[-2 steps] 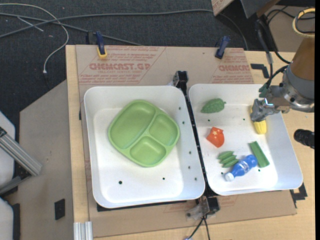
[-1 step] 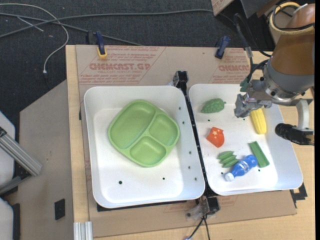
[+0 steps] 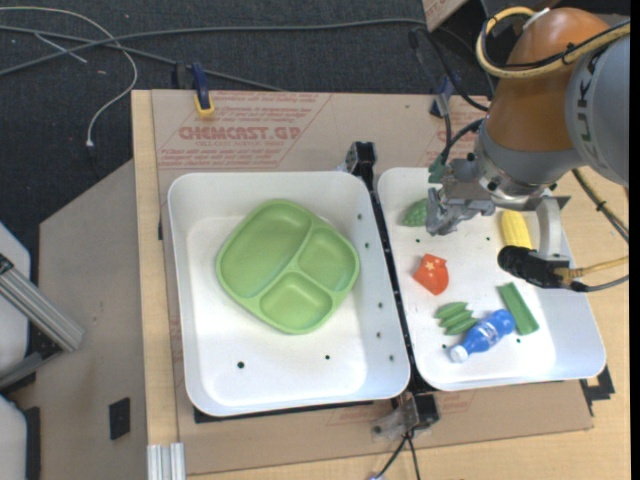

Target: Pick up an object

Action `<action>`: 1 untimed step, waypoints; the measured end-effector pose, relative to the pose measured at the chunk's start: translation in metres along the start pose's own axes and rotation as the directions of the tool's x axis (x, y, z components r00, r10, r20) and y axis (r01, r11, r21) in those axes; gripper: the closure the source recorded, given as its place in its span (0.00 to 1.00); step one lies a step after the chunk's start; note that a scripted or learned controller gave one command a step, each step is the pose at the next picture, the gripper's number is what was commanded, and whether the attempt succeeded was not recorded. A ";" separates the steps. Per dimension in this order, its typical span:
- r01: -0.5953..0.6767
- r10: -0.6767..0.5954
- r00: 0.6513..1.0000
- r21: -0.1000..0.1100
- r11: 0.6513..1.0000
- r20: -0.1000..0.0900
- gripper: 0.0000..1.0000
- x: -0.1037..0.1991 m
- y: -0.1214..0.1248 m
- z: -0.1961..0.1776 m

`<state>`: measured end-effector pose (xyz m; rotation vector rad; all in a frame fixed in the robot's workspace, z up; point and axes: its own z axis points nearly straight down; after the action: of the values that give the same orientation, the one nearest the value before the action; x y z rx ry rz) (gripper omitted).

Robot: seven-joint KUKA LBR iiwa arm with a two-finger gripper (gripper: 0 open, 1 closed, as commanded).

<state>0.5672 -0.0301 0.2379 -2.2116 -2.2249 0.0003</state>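
In the right bin [image 3: 570,358] lie a red strawberry-like toy [image 3: 432,273], a green pea pod [image 3: 453,315], a blue bottle [image 3: 484,334], a green flat stick [image 3: 518,307], a yellow corn cob [image 3: 514,230] and a green leafy piece [image 3: 415,212]. My gripper [image 3: 442,220] hangs over the far left part of that bin, right beside the leafy piece and above the red toy. Nothing shows between its fingers.
The left bin [image 3: 200,348] holds a light green divided plate [image 3: 288,265]. A black clamp [image 3: 361,156] sits at the far end of the seam between the bins. Cables trail over the right bin's right side near a black fitting [image 3: 525,264].
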 end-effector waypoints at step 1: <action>0.000 0.000 1.000 -0.006 1.000 0.002 1.00 0.056 0.017 -0.002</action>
<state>0.5839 0.0263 0.2400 -2.2149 -2.2287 -0.0042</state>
